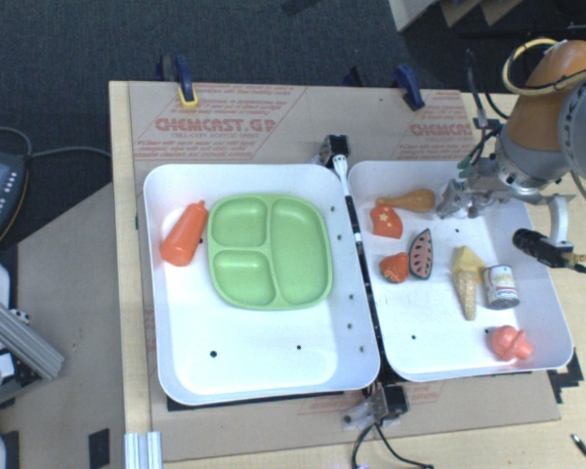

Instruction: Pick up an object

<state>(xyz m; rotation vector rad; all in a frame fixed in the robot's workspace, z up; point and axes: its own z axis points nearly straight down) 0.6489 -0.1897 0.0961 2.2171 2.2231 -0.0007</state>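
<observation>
Currently end effector [456, 203] sits low in right bin [547, 306], beside toy drumstick [410, 201]. Finger state unclear; can't tell any hold.

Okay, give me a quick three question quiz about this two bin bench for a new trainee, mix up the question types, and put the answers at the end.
1. True or false: the green divided plate lies in the left bin.
2. Which item lies closest to the gripper? A) the small can B) the chicken drumstick toy C) the orange bottle
3. Fill in: the watermelon slice lies in the ____ bin.

Key: 1 true; 2 B; 3 right
</observation>
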